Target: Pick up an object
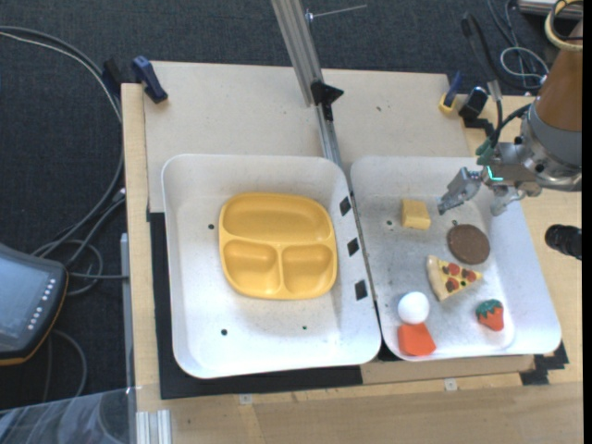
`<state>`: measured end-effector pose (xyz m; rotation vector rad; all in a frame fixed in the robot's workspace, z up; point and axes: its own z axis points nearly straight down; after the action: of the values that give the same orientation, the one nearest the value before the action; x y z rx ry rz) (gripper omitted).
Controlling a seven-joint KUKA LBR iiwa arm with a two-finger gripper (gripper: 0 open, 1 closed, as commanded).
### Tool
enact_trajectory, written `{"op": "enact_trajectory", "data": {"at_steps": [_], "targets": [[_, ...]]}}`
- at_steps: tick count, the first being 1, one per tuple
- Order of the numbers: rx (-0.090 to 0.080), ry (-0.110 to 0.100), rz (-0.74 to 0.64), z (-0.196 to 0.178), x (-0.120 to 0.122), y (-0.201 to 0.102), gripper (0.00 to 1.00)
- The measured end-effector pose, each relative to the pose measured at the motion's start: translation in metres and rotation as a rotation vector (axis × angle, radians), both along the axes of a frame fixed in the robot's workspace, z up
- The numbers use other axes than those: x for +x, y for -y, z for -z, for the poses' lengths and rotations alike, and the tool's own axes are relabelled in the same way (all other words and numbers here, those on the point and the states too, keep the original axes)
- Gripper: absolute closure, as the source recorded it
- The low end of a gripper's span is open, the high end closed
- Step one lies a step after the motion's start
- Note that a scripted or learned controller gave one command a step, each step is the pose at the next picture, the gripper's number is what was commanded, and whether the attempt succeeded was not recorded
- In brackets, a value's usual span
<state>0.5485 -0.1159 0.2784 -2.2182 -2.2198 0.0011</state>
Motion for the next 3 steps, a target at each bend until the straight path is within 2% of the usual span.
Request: {"op": "enact_trajectory", "data": {"at_steps": [2,3], "targets": [[0.001,-0.004,0.001,0.092,-0.008,0.006,0.00],[0.001,-0.006,0.001,0.155,-0.007,0.006,0.00]]}}
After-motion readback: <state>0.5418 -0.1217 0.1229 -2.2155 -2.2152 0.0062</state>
